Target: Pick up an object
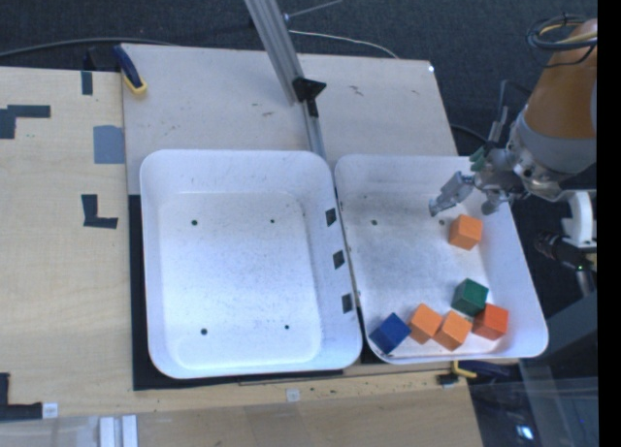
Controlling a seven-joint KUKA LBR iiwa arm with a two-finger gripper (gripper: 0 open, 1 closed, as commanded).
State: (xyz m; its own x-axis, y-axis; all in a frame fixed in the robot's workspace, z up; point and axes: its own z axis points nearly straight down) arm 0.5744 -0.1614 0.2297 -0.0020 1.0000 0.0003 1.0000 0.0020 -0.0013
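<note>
Fingers: we see the gripper (470, 195) spread open, gripping nothing, right of frame, above the lone orange cube (466, 232).
Risk: we expect a miss if descent is off-centre; the cube could skid.

We note even, diffuse overhead lighting; the white bins (243, 169) read bright without harsh glare. Shadows are soft and short. Overall sharpness is modest, slightly grainy.

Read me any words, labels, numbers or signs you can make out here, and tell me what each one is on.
No readable text.
The blocks, like the orange block by the gripper, show plain faces.
The dark tabs on the rim between the bins are blank or too small to read.
</note>
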